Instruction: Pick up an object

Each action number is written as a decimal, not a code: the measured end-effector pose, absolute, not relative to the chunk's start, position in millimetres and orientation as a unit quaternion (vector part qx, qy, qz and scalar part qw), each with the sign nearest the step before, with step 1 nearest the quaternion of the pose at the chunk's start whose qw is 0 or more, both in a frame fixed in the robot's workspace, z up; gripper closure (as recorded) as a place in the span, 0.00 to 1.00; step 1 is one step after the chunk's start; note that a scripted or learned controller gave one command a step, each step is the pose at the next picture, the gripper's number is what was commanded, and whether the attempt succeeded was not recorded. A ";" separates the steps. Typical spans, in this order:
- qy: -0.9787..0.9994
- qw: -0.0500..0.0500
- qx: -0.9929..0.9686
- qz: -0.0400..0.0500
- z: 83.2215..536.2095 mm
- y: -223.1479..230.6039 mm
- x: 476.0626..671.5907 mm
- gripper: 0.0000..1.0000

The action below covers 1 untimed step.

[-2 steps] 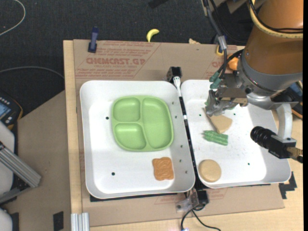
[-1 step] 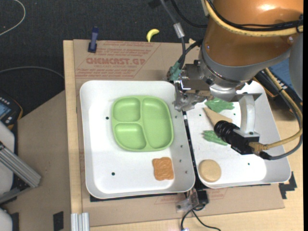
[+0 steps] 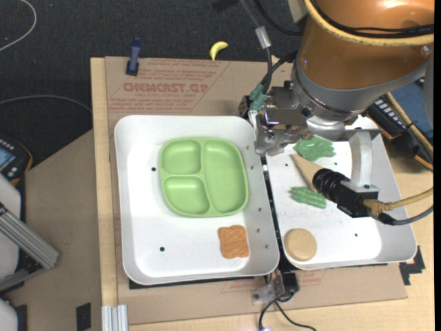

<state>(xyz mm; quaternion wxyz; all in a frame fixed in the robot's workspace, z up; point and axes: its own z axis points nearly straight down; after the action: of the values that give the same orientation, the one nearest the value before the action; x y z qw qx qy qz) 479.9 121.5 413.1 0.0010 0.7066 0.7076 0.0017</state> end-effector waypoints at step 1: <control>0.706 -0.001 0.709 -0.001 397.0 86.5 479.1 1.00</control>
<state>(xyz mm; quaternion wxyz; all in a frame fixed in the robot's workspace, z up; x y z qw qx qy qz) 479.1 86.5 397.0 -0.0010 0.7087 0.7055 -0.0015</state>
